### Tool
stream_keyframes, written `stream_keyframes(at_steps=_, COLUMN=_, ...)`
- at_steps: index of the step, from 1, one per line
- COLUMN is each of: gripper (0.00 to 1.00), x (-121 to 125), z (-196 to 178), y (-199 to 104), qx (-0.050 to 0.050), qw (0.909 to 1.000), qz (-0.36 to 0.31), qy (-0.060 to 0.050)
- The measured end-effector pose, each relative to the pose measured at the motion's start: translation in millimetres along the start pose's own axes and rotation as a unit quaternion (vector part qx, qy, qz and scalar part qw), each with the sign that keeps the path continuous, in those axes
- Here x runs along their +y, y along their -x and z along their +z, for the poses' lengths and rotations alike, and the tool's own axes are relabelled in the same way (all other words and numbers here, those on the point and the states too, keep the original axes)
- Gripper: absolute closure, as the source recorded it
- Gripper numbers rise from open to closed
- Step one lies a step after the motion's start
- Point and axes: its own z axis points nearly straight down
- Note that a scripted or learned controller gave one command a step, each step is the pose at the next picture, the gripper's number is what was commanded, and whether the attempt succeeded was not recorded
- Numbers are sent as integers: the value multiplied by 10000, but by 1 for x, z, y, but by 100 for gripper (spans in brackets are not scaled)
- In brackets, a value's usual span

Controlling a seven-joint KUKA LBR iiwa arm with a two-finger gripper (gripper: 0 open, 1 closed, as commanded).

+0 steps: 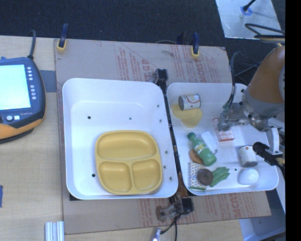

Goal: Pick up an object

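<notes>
the cardboard sheet [140, 59] under the bins carries faint red printed lettering, too small and washed out to read, and the small can [189, 102] has a red and white label whose words cannot be made out either. two shallow white plastic bins sit side by side on the tabletop [20, 185]: the left bin [90, 99] and the right bin [271, 182]. the jaws [227, 120] hang low over the right bin's far half, above a small flat red and white packet [224, 134]; whether they are wide or narrow cannot be told, as the metal wrist blurs with what lies beneath it. nothing is plainly seen between them. the can lies on its side to the left of the jaws, touching a pale yellow soft-looking piece [191, 117]. nearer the camera than the jaws and a little left lies one green plastic bottle [202, 149], tilted, with a round brown biscuit-like disc [195, 156] beside it. further toward the camera sit a dark round lid-like disc [205, 176], a green leafy piece [220, 175] and a patterned flat packet [192, 173]. to the right and nearer the camera lie one short grey cylinder [248, 155] and one white rounded object [249, 176]. well to the left, in the left bin, rests one yellow three-compartment plate [129, 162], smooth and matte. one handheld controller [12, 97] with a bright screen lies far left, and two blue clamps [62, 36] [195, 43] grip the cardboard's far edge.
</notes>
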Motion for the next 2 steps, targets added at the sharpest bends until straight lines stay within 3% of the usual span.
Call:
stream_keyframes(at_steps=1, gripper=100, x=-23, z=-64, y=-59, qx=38, qw=10000, qz=-3, qy=-53)
stream_keyframes(at_steps=2, gripper=0, x=-24, z=-63, y=-59, qx=38, qw=10000, qz=3, qy=-58)
